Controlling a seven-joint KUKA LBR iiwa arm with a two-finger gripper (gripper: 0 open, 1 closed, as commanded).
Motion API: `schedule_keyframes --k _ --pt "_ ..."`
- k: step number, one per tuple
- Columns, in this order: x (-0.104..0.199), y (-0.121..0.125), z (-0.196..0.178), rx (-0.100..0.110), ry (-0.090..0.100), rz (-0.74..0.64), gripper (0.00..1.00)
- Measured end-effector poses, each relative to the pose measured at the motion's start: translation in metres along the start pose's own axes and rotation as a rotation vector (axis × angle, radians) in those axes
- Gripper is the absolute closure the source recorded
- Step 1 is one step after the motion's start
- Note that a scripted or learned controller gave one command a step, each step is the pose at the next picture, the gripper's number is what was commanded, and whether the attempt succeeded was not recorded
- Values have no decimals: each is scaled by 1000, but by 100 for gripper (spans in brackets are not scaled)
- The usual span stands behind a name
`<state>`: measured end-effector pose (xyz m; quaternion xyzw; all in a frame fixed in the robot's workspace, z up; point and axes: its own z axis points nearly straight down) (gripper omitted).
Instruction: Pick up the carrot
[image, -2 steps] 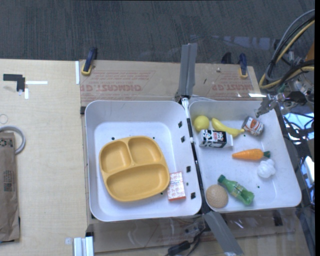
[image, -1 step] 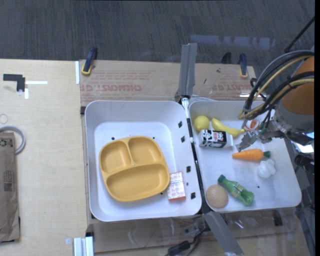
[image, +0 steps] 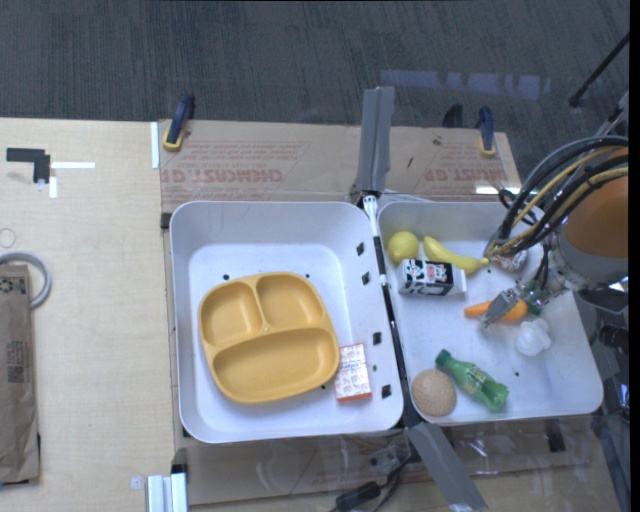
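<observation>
Faintly, "CHEMCAT" reads on cardboard (image: 255, 158); the end effector (image: 503, 310) pinches the carrot (image: 482, 308).

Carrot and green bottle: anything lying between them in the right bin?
In the camera view, only bare white bin floor separates the carrot from the green bottle.

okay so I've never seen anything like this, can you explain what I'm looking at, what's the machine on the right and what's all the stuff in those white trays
One camera looks down at a slant on a bench with two shallow white bins. The grey and orange thing at the right is a robot arm; its gripper, the part that grasps, is low over the right bin, right at the orange carrot it is meant to pick up. Whether it holds the carrot is not clear. That bin also has a lemon, a banana, a small carton, a green bottle, a brown ball and a clear lump. The left bin holds a yellow divided plate and a small packet.
</observation>
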<state>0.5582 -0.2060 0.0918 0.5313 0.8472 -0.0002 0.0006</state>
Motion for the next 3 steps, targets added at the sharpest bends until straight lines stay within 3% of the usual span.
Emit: schedule_keyframes --k 1,2,3 --pt "-1 0 -10 -2 -2 4 100" --pt "54 8 0 0 0 -216 100" --pt "4 73 -152 -1 -3 -242 100"
